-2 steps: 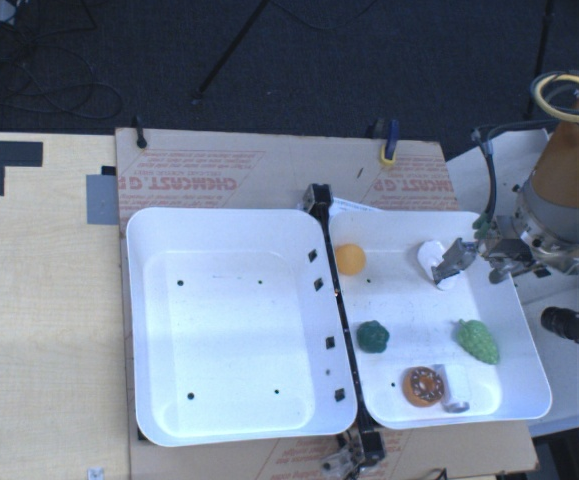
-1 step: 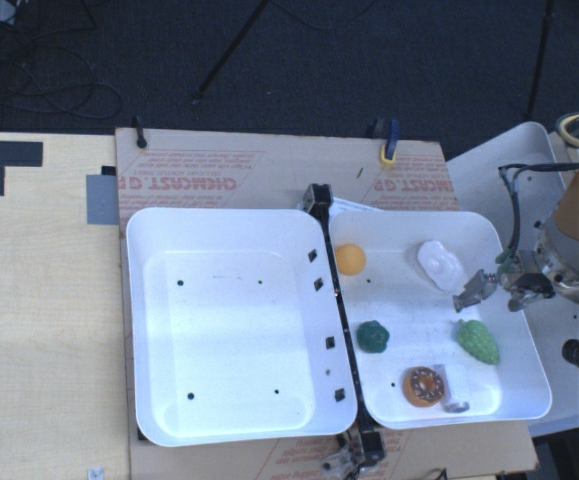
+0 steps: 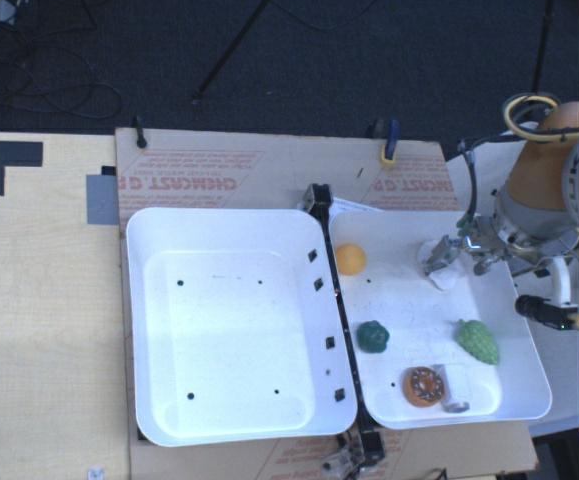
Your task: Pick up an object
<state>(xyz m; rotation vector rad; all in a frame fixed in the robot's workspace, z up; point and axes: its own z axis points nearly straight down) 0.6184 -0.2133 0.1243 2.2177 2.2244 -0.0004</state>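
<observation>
The gripper [image 3: 447,261] hangs at two o'clock of the right bin [image 3: 529,368]; its fingers maybe pinch something pale, I cannot tell.

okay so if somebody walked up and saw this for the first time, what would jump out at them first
Probably the arm's orange band at the right edge, with the gripper low over the right bin. Next, that bin's bright things on white: an orange ball near the divider, a dark green lump, a light green bumpy piece and a brown donut near the front.
</observation>
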